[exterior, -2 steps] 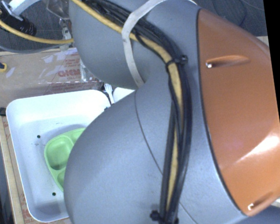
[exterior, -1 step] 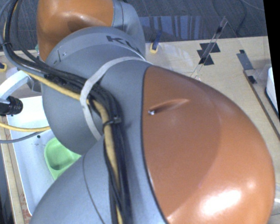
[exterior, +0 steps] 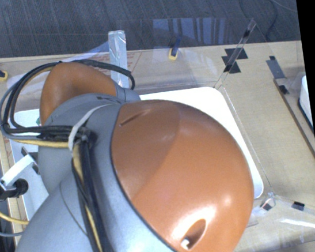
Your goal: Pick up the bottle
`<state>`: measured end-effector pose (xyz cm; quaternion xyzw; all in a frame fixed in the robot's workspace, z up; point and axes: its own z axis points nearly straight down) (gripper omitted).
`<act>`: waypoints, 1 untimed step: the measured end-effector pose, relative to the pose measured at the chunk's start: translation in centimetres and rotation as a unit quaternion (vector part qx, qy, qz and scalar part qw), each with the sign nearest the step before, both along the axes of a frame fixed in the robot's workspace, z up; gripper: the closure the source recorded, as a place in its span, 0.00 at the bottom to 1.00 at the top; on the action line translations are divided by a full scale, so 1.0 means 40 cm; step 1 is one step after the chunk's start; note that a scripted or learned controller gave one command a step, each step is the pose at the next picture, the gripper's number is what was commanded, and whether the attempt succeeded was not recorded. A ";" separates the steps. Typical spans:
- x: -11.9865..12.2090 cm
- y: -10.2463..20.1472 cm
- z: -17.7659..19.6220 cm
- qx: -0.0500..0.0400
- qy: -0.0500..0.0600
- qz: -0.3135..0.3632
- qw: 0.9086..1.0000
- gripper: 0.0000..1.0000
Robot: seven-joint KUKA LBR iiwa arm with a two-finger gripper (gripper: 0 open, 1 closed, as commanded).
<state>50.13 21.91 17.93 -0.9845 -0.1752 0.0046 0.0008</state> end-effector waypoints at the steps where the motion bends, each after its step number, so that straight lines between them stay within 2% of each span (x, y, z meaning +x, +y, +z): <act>1: 0.072 0.000 -0.037 0.000 -0.001 -0.022 1.000 0.00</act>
